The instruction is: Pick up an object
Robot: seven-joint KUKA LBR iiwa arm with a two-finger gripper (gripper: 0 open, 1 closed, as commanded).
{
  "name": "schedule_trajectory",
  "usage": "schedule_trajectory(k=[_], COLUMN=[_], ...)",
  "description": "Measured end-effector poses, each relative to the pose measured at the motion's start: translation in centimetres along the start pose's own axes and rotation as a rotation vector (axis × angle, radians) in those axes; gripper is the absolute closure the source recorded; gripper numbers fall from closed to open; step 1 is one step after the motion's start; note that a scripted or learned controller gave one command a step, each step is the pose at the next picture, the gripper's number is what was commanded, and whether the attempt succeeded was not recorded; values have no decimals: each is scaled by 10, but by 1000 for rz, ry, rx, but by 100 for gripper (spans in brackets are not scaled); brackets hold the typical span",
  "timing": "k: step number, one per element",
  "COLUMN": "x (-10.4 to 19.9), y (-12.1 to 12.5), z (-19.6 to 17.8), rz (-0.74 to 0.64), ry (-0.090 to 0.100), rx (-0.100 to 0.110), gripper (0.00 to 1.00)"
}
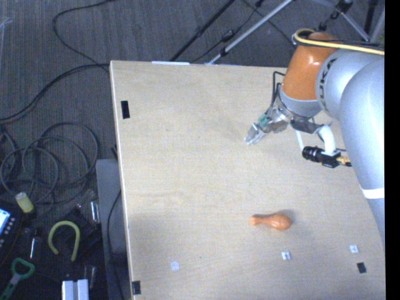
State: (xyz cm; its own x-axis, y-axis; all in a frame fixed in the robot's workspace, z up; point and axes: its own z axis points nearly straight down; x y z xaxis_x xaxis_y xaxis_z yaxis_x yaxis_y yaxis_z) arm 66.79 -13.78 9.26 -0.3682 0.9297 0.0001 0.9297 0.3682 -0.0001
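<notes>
A small orange object, shaped like a gourd with a thin neck pointing left, lies on the beige board toward the front right. My gripper hangs over the board's back right part, pointing left and down. It is well behind the orange object and apart from it. Nothing shows at its tip. The grey arm with its orange band comes in from the right.
Small black marks and pale tags dot the board. The board's left edge drops to a carpeted floor with looped cables and tools. Tripod legs cross behind the back edge.
</notes>
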Motion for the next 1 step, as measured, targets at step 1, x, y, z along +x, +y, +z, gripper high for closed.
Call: schedule_trajectory(k=[1], x=[0], y=[0], z=[0], rz=[0], ry=[0], rx=[0], gripper=[0])
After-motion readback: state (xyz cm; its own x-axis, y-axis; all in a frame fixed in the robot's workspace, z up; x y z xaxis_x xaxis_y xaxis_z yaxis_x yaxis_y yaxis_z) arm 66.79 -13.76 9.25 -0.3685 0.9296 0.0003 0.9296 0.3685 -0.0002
